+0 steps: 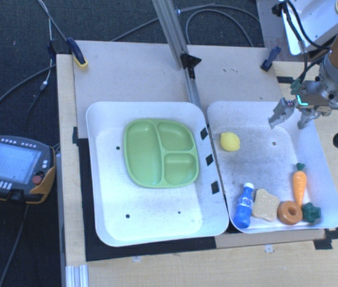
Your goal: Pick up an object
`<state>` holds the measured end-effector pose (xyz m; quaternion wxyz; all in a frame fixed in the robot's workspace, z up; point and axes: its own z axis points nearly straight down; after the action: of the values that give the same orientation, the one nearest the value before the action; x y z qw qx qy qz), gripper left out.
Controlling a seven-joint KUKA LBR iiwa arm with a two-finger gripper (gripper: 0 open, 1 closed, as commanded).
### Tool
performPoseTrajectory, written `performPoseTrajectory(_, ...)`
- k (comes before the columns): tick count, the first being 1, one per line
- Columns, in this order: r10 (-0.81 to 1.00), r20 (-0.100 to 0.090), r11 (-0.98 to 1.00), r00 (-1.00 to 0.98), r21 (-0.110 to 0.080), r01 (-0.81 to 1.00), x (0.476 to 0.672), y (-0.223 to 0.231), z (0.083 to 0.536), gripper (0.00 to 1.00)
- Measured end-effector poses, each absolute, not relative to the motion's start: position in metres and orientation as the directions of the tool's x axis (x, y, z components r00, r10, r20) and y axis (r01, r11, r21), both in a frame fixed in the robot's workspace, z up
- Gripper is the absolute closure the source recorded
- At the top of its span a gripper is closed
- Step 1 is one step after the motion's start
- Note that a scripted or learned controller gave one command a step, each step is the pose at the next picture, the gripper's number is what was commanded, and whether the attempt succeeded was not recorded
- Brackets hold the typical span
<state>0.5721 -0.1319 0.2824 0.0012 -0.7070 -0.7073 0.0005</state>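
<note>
Claw: fingers spread, nothing between them; hovering over the right bin's far edge.
Lemon: nearest, left of claw and toward the viewer; lies apart, likely easiest target.
Carrot, donut, bread, bottle: crowded together well nearer the viewer; harder to single out.
Plate: far left, in other bin.

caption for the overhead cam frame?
Open gripper above right bin holding lemon, carrot, bottle.
</note>
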Motion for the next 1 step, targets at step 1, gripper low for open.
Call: performPoseTrajectory(1, 1.000, 0.001, 0.001, -0.001, -0.001, 1.000, 0.5725, -0.1318, 0.2832, 0.00)
